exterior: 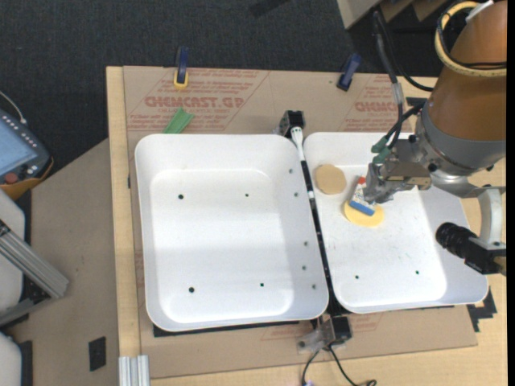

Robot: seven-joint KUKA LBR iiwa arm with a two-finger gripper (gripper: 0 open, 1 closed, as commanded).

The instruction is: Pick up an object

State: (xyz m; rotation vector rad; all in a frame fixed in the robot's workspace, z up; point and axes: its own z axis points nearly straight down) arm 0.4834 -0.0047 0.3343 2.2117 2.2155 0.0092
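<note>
Gripper (pixel 372 193) over flat yellow disc (pixel 364 213) bearing blue strip.

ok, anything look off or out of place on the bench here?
One thing: a green strip lies on the cardboard outside the left bin, near the yellow clamp. In the right bin, the tan disc and yellow disc under the tool look ordinary.
</note>
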